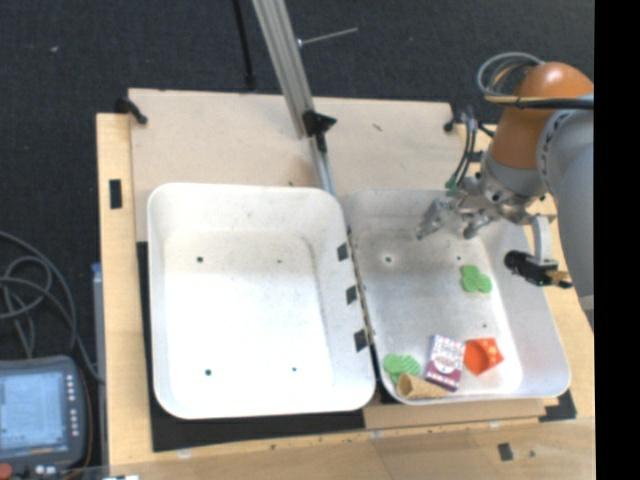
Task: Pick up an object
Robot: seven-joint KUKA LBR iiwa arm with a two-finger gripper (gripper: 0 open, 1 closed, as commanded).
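Now the end effector, apparently spread and holding nothing, hovers just above the green piece in the right bin, which looks light and soft, best pinched across its middle.

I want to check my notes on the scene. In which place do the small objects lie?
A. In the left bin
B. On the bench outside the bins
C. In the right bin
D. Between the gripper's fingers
C: the green piece, the red block, the small box and the other bits near the front edge all lie in the right bin.
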